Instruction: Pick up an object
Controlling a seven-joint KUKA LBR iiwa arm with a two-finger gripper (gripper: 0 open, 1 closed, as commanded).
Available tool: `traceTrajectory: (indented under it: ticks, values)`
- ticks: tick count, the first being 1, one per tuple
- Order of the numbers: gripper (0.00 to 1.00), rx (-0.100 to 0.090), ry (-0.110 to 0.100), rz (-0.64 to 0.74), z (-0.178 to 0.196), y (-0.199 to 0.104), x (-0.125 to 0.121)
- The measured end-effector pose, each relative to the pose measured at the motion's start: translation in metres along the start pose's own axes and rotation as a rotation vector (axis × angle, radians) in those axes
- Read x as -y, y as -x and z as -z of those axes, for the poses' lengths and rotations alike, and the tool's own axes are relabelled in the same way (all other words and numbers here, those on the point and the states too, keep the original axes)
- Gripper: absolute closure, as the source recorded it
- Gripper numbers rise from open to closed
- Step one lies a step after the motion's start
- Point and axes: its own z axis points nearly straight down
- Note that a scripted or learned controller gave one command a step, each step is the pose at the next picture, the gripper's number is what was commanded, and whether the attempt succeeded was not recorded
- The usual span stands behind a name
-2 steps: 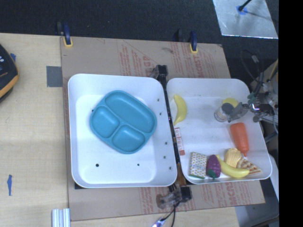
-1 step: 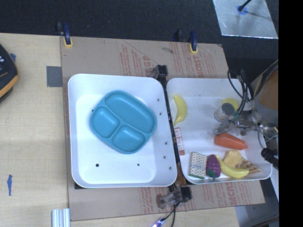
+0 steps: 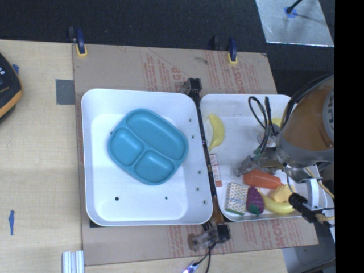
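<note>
The right bin (image 3: 239,104) holds several toy foods. A yellow banana (image 3: 216,131) lies near its left wall. An orange carrot (image 3: 263,179), a purple eggplant (image 3: 255,201), a speckled square packet (image 3: 236,198) and a second yellow banana (image 3: 280,203) are bunched at the front right. My gripper (image 3: 252,164) is low in this bin, just above and left of the carrot, with the grey and orange arm (image 3: 307,129) over the bin's right side. The arm hides whatever lies beneath it.
The left bin (image 3: 96,209) holds a blue divided plate (image 3: 148,145). A black cable (image 3: 260,115) loops over the right bin's back. Clamps sit along the divider between the bins and at the board's far edge. A yellow-black device (image 3: 7,90) rests at far left.
</note>
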Motion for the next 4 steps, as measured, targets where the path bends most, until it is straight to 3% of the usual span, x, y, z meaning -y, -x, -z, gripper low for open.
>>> traceTrajectory:
  ticks: [1, 2, 3, 4]
  values:
    - [1.0, 0.001, -0.001, 0.003, 0.01, 0.001, 0.0]
    - [0.0, 0.001, -0.001, 0.003, 0.01, 0.001, 0.0]
    - [0.0, 0.0, 0.001, -0.002, 0.0, -0.009, 0.027]
    - [1.0, 0.001, 0.0, 0.002, 0.01, -0.008, 0.026]
